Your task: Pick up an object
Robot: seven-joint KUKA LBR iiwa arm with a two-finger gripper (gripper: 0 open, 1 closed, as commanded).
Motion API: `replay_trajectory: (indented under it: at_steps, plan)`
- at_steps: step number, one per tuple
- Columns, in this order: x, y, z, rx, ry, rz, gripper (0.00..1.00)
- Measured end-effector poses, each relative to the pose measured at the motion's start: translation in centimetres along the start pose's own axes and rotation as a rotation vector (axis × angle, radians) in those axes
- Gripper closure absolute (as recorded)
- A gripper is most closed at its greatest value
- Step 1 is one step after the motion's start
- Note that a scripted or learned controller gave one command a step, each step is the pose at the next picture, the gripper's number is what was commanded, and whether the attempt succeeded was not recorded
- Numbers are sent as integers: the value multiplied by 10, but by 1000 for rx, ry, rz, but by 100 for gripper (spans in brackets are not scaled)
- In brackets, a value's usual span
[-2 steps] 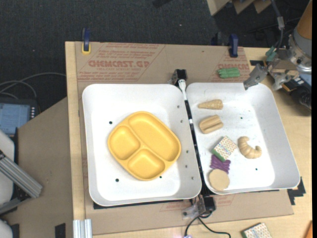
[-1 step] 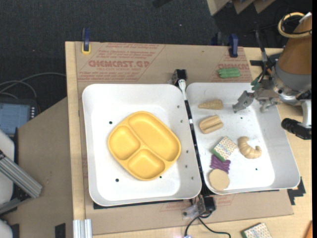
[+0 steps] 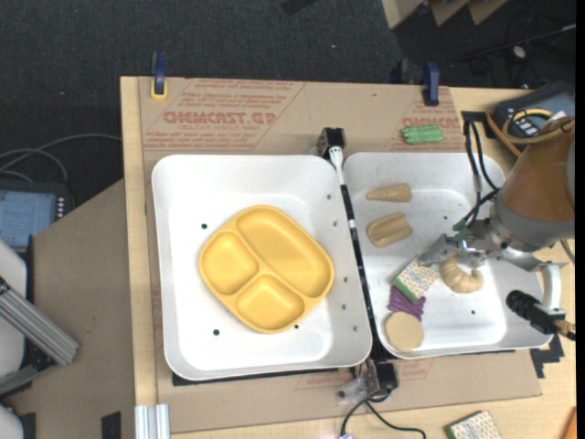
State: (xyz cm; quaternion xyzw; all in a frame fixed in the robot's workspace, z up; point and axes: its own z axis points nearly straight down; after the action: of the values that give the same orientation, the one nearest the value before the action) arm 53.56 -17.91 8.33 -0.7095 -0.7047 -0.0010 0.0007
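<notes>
My gripper (image 3: 460,249) hangs low in the right bin (image 3: 484,332), near its right side, at the end of the grey and orange arm (image 3: 539,199). Directly under it, at its near side, lies a tan croissant-shaped piece (image 3: 462,279); whether they touch is unclear. To the left of that is a small green and white packet (image 3: 416,280) over a purple piece (image 3: 407,303), and a round tan biscuit (image 3: 403,331) lies by the bin's near left corner. Two tan bread-like pieces (image 3: 388,193) (image 3: 388,230) rest farther back.
The left bin (image 3: 178,245) carries a yellow divided plate (image 3: 265,268). A green object (image 3: 422,135) lies on the cardboard behind the right bin. Black cables (image 3: 475,167) run along the right bin's far right corner. A ridge (image 3: 352,245) separates the bins.
</notes>
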Motion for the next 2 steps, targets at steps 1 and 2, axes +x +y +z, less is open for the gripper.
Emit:
replay_trajectory:
  at_steps: [1, 2]
  plan:
    - [0, 2, -12, -4, -5, -5, 100]
    - [53, 50, -1, -4, -1, -13, 100]
